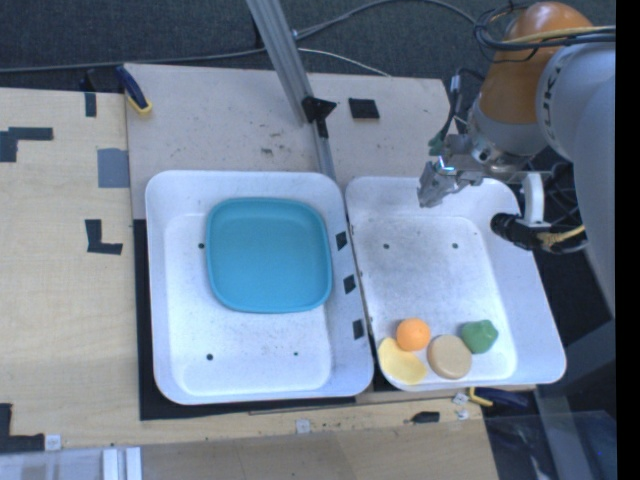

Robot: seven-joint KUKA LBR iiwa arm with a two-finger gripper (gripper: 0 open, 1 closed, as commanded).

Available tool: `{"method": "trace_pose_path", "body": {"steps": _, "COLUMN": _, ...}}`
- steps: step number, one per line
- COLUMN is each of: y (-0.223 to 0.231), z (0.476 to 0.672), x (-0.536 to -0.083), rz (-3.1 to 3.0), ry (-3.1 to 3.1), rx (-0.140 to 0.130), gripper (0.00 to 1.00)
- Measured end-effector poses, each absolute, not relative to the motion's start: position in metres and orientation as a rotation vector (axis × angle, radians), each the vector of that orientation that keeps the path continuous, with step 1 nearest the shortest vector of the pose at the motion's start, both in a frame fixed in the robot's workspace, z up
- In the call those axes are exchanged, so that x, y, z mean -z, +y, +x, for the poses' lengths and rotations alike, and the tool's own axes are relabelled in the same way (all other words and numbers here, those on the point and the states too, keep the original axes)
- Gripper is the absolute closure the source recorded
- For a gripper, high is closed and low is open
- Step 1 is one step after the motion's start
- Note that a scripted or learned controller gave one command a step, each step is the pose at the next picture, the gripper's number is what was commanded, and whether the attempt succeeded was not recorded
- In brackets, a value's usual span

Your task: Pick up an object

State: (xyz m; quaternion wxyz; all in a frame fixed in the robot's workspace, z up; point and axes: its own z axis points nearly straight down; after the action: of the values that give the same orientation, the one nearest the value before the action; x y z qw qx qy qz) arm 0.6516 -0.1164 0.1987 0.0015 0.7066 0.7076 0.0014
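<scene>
Blue plate [268, 254] alone in left bin [165, 268]; orange ball [412, 334], tan disc [449, 357], yellow piece [400, 365], green lump [480, 335] crowded at right bin's [520, 298] near edge. Gripper [436, 186] high at far rim, nothing visibly held, opening impossible to tell. Likely trouble: fingers jamming between touching pieces or against the wall.

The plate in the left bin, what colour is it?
The plate is light blue, turquoise-like, plain with no pattern, seen clearly in the camera view.

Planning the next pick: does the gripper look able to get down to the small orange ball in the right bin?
Probably yes: the orange ball lies uncovered, nothing above it, though crowded by neighbouring pieces. The gripper hangs over the same bin's far end.
</scene>
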Motion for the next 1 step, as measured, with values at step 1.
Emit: {"method": "trace_pose_path", "body": {"steps": 1, "y": -0.1163, "z": 0.6519, "x": -0.2349, "rz": 2.220, "ry": 2.221, "rx": -0.003, "gripper": 1.00}}
